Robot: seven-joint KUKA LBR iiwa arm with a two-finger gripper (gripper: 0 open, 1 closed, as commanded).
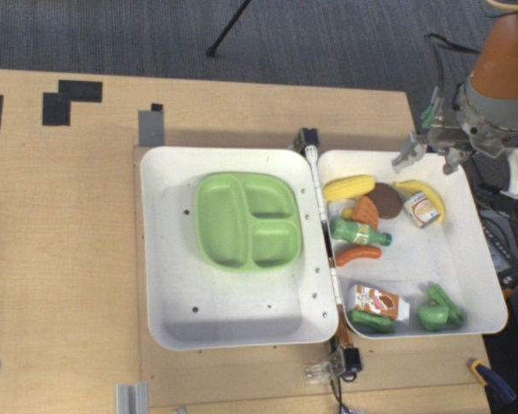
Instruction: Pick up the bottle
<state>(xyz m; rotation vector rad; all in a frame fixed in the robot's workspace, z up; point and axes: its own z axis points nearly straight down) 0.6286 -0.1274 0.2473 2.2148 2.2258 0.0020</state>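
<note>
The bottle [359, 233] is lying on its side near the right bin's [479, 247] left wall, w/ a chicken leg [363, 210] just above it and a sausage [357, 254] just below, while open floor is showing mid-bin to its right. Counting: 2 bins, 1 green tray [247, 220] sitting alone in the left bin [168, 257], plus 1 corn [349, 187], 1 banana [425, 190], 1 can [422, 209], 1 carton [377, 302]. The arm [501, 72] is hanging over the right bin's far right corner, gripper [431, 157] pointing down w/ jaws spread and gripping nothing.
</note>
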